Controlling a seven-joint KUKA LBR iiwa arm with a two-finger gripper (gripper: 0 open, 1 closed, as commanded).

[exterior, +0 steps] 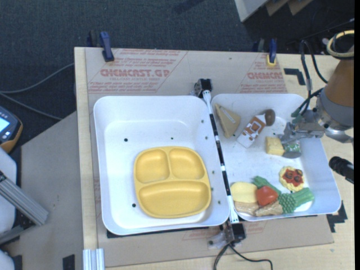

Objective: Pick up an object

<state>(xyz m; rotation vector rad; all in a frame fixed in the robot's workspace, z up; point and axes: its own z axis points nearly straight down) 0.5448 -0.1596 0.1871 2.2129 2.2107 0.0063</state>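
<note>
My gripper (292,141) hangs low over the right bin (315,167), its tip just right of a pale yellow cheese block (274,146). I cannot make out the state of the gripper. Left of it lie a brown-and-white carton (252,130), a small brown round piece (269,116) and a tan wedge (228,120). Nearer the front sit a small pizza (292,177), a red tomato (266,196), green vegetables (295,199), a yellow fruit (243,192) and a bread slice (254,208).
The left bin (112,128) holds a yellow three-compartment plate (171,181). A black divider (216,148) runs between the bins. Blue clamps (105,45) grip the board's far edge. The arm's orange band (343,83) rises at the right.
</note>
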